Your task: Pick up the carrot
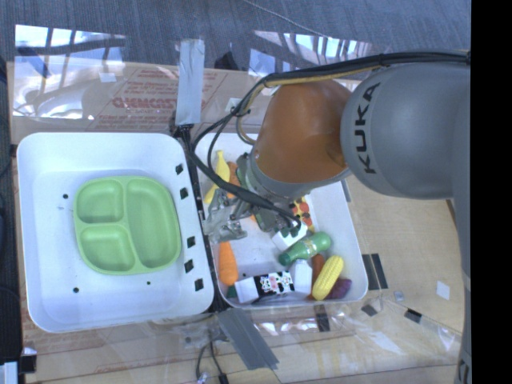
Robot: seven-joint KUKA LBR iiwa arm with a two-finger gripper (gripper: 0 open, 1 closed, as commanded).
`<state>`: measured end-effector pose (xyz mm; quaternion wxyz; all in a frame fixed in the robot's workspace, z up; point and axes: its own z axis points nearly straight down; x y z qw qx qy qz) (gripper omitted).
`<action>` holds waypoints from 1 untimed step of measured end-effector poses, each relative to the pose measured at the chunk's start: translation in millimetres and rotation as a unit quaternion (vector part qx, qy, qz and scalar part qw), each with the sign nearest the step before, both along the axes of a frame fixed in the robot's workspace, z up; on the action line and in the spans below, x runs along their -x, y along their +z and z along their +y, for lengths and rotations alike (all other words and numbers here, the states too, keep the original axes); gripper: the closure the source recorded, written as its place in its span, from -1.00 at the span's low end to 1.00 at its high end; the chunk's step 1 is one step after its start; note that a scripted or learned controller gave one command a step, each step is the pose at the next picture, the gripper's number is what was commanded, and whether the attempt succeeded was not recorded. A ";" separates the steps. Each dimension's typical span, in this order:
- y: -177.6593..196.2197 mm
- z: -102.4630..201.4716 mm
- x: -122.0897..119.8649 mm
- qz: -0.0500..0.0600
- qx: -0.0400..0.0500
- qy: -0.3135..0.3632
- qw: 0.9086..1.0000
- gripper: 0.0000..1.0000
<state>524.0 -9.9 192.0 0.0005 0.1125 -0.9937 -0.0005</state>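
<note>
Working from the near side out: the carrot [228, 264] lies in the right bin [350, 214], hard against its left wall and close to the near-left corner, long axis running roughly near-to-far. A black-and-white carton [270, 284] sits just beside its near end; a green bottle-like toy [304, 248], a corn cob [328, 277] and a purple piece crowd the near-right part. The tool [228, 222] hangs just beyond the carrot's far end, w/ nothing visibly between its fingers; whether they are spread or pressed together can't be told, since the metal parts blur together under the wrist.

Judgement on the grasp: best approach is prob. straight down over the carrot's middle, fingers closing across its width. Room is tight on the left, as one finger must slip between carrot and bin wall, so a slight offset to the right may risk less of a wall strike. The carton could get nudged too.

Farther out, a yellow banana-like piece [222, 166] lies near the far-left corner. The left bin [32, 214] holds a green divided plate [128, 224], w/ open floor around it.
</note>
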 end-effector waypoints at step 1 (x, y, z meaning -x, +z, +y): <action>-0.1 -1.2 0.1 0.000 0.000 -0.001 1.000 -1.00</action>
